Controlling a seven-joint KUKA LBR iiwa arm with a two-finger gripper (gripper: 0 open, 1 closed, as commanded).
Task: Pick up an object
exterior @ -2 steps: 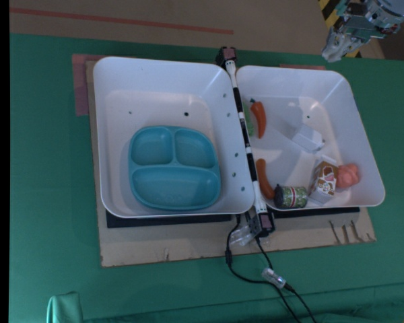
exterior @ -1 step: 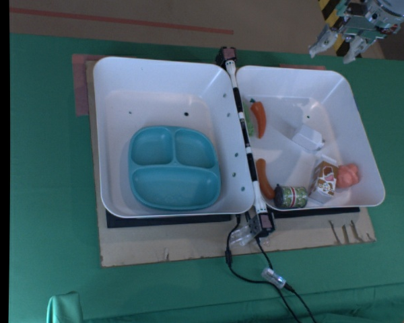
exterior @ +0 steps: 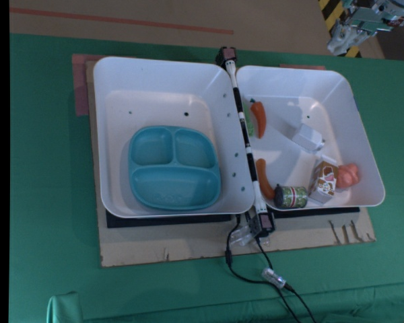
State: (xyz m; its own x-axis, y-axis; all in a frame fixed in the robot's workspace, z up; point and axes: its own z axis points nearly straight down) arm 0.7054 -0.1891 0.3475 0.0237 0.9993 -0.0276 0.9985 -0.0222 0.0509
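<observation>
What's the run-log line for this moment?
gripper: above right bin's far corner, off bench | holding: nothing seen | right bin: carrot, can, carton | left bin: teal plate

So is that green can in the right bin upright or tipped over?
Tipped: the green can lies on its side at the right bin's near edge, its dark end facing left.

On the green worktop [exterior: 47, 180] the left bin [exterior: 114, 79] holds a teal divided plate [exterior: 174, 169]. The right bin [exterior: 337, 89] holds a carrot [exterior: 258, 118] at its far left, a small white box [exterior: 308, 138] in the middle, and along its near side a dark can [exterior: 291, 196], a small carton [exterior: 324, 181] and what may be a peach-coloured toy [exterior: 349, 175]. The end effector [exterior: 350, 29] hangs at the far right, well apart from both bins.
</observation>
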